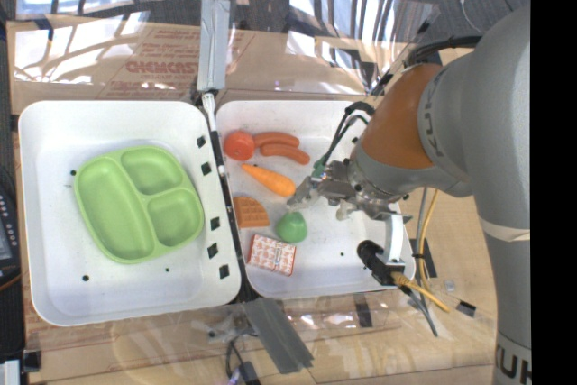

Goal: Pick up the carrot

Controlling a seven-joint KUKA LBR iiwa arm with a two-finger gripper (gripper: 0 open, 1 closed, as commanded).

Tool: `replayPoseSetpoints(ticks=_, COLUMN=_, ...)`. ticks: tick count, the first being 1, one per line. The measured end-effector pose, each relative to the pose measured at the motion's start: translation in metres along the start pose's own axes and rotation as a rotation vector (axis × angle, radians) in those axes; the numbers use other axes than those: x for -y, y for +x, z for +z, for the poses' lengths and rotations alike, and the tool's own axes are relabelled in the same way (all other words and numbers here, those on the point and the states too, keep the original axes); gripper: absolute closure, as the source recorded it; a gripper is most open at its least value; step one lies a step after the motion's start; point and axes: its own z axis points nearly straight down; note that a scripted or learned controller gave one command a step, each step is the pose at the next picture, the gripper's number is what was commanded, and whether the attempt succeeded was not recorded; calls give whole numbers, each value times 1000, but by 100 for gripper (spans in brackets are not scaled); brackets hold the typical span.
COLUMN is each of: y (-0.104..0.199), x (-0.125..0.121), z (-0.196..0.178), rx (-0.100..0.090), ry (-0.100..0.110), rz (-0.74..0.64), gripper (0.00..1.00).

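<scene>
The carrot [269,179] is orange and tapered. It lies slanted in the right bin [315,279], left of centre, with its thick end toward the gripper. My gripper [309,193] hangs low over the bin just right of the carrot's thick end and above a green round fruit [291,227]. Nothing shows held in it. The grey arm with its orange band [401,131] reaches in from the right and hides the right part of the bin.
A red tomato [239,145] and two sausages [281,147] lie behind the carrot. A brown waffle piece [251,212] and a red-and-white packet [271,254] lie in front. The left bin [54,284] holds a green divided plate [137,203].
</scene>
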Motion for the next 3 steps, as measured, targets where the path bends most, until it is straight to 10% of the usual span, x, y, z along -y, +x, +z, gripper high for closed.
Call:
replayPoseSetpoints(ticks=1, y=37, x=-75, z=52, rx=1, ry=0, rz=-20, gripper=0)
replayPoseSetpoints(ticks=2, y=38, x=-75, z=43, rx=1, ry=4, rz=-27, gripper=100)
replayPoseSetpoints(ticks=3, y=20, x=-135, z=50, rx=0, ry=13, rz=-114, gripper=100)
